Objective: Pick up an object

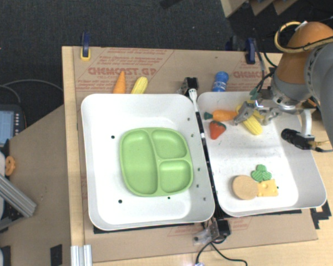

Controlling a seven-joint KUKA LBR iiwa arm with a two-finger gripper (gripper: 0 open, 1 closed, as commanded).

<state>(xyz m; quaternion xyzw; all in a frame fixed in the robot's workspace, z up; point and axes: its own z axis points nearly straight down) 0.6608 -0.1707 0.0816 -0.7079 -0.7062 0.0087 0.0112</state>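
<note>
My gripper (pixel 250 113) is low in the far part of the right bin (pixel 299 165), right above a yellow corn cob (pixel 255 126) and touching or nearly touching it. An orange carrot (pixel 224 115) lies just left of the gripper, with a red strawberry (pixel 217 129) below it. Near the front of the same bin lie a tan round cookie (pixel 245 188), a green broccoli piece (pixel 260 173) and a yellow cheese wedge (pixel 268 189). The gripper's own body hides whether anything is held.
The left bin (pixel 100 121) holds a green divided plate (pixel 155 160). Behind the bins on the bench lie another carrot (pixel 119 83), a second corn cob (pixel 139 85) and a blue bottle (pixel 220 82). A black cable part (pixel 297 138) hangs over the right bin's right side.
</note>
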